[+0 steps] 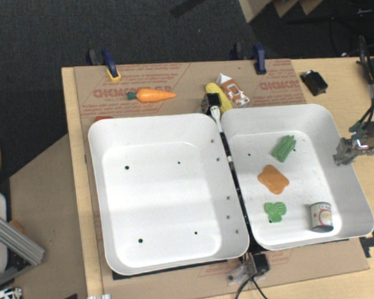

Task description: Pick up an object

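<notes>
Your gripper (348,153) sits at the outer edge of the right bin (319,118), low against the rim. At this size you cannot tell whether it is released or clenched, and nothing is visible in its grasp.

Every candidate lies on the far side of the gripper from the arm's entry, inside that bin. Nearest is the green oblong piece (283,148), a little above the gripper's level; its long axis runs on a diagonal, the upper end pointing toward the gripper. Further out and slightly below sits the orange lump (273,179), rounded, with no clear long axis. Below that lies the small green piece (275,211). The tin can (320,217) is well below the gripper and only a little further in, lying on its side near the bin's front edge. In my judgement the oblong piece or the can calls for the shortest travel.

The left bin (113,183) lies beyond all of these. Outside the bins, past their back rims, lie a toy carrot (151,96) and a yellow and white packet (226,94).

Writing: red print on the cardboard base (284,84) begins with "CHEM"; the rest is not legible. Labels on the can and the packet are too small to read.
</notes>
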You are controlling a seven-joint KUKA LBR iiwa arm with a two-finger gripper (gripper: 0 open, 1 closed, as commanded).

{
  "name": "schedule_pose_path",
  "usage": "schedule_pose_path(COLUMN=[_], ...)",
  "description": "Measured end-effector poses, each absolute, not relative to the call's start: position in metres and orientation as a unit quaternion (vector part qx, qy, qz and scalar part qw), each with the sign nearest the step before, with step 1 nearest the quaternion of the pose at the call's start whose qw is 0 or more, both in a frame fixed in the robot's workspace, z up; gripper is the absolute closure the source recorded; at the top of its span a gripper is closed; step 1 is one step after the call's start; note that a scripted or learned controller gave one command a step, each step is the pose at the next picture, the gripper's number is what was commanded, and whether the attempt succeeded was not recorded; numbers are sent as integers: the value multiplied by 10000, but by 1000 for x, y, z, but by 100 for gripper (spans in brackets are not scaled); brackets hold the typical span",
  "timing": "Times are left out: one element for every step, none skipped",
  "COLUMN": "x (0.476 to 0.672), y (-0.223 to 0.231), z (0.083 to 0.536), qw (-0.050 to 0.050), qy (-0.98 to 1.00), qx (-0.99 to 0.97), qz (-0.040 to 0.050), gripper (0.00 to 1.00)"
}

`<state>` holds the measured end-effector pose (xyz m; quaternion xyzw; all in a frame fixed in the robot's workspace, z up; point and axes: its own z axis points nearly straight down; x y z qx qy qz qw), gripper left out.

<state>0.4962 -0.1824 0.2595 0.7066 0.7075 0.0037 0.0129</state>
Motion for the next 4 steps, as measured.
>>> schedule_pose_path(x=[497,498,498,499], y=[-183,-183,-183,-183], z=[270,280,290,301], qw=[146,165,183,202], qy=[7078,7078,7081,7083], qx=[7063,7062,7059,7056], qz=[40,46,47,52], gripper=[100,100,100,100])
